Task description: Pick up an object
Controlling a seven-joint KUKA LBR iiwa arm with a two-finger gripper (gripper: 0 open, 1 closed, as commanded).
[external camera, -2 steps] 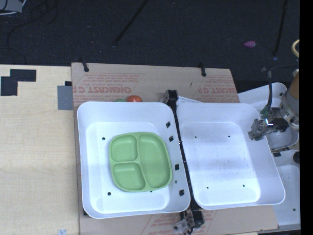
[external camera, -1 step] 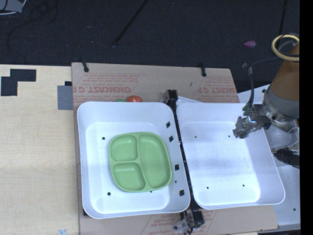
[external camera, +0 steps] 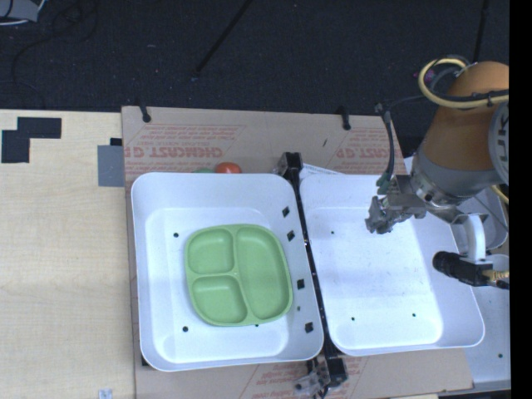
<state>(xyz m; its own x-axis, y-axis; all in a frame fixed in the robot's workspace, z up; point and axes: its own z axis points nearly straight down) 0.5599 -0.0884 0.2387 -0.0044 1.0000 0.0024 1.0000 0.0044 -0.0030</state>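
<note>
You have a pale wood-grain worktop (external camera: pixel 58 248) running across the lower part of the view. Black patches and one grey patch mark its upper left area. Directly on it lies a brown cardboard sheet (external camera: pixel 249 144) with red printed lettering, reaching to both bins' far and near sides. On the cardboard sit two shallow white bins, touching side by side: the left bin (external camera: pixel 154 306) and the right bin (external camera: pixel 391 339). Black clips sit along their shared edge. A small red-orange object (external camera: pixel 228 169) rests on the cardboard just behind the left bin's far rim.
</note>
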